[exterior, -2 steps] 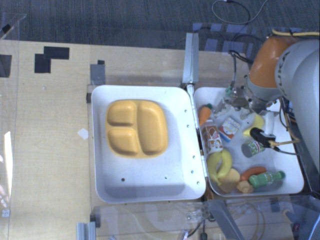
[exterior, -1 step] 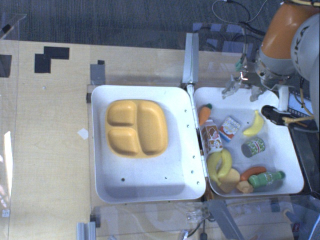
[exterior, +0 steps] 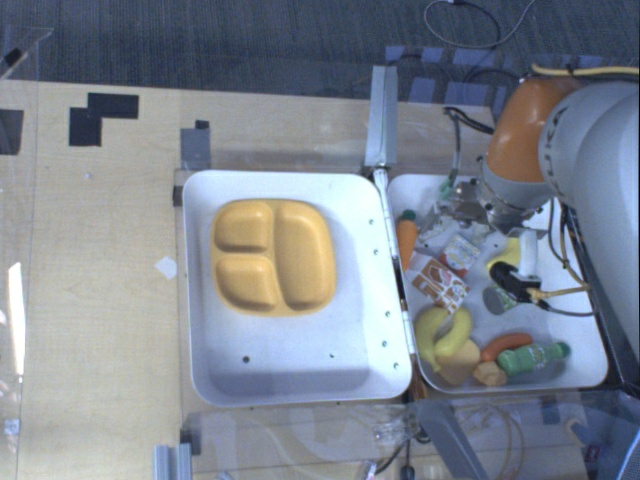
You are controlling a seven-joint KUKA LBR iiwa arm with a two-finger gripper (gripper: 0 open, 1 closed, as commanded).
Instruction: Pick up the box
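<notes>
Camera view: box point(exterior: 441, 281) lies unlifted near the right bin's point(exterior: 600, 368) left wall, among food items. End effector point(exterior: 462, 206) hovers by the far edge; grip state cannot be told, pick pending

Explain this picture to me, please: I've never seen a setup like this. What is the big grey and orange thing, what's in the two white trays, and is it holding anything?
The grey shape with the orange band is a robot arm, reaching in from the right. One fixed camera looks down on a wooden bench at a slant. Two shallow white bins sit side by side. The left bin holds a yellow divided tray. The right bin holds a jumble: a carrot, a small printed box, a banana, a green bottle and other bits. The arm's gripper hangs over the top of that clutter, near crumpled packets. Its tip is too hidden to tell what it is doing, and I see nothing clearly held.
</notes>
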